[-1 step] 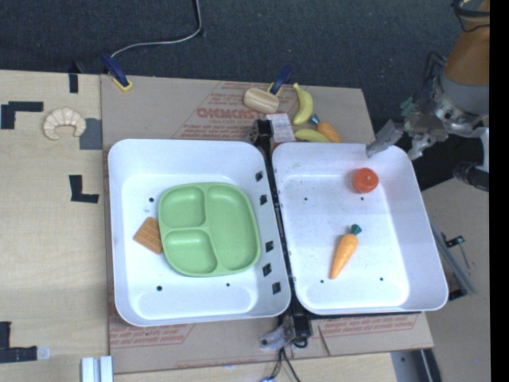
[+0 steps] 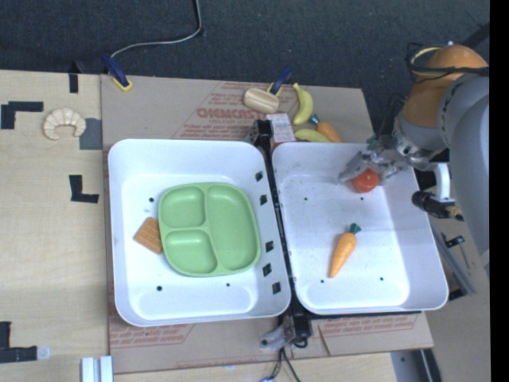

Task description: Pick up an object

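Two white bins on bench. Right bin (image 2: 413, 289): toy carrot (image 2: 343, 251) mid-floor; red tomato (image 2: 366, 181) near far right corner. Gripper (image 2: 367, 169) directly over tomato; jaws' spread and hold cannot be told. Step, judged: grasp attempt. Next: confirm closure, lift straight up.

Light: bright, even, from overhead.
Glare: white bins (image 2: 127, 173) slightly washed out.
Shadows: soft, short, beside the green plate (image 2: 209, 229).
Focus: mildly soft throughout.

wooden bench (image 2: 48, 237) carries cardboard sheet (image 2: 207, 110), frame centre; two white bins (image 2: 127, 181) side by side on cardboard; croissant (image 2: 64, 122) upper left on bare wood; bananas (image 2: 305, 110) top centre.
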